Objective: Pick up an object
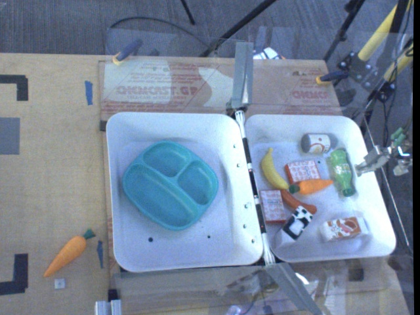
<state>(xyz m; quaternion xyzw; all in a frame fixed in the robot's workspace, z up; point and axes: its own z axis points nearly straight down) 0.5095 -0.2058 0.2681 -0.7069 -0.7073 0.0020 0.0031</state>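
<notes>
The gripper (377,159) sits at the right bin's (374,238) right edge; whether it is spread cannot be told. Beside it lies a green bottle (340,172), touching a toy carrot (311,186) and red box (302,171).

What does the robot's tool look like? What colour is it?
The tool looks like a small, pale silvery-grey metal piece, thin and pointy at its end. Behind it sits a darker, blocky part with a little green on it. It is small and blurry here, so any markings or cables on it are too hard to make out.
</notes>
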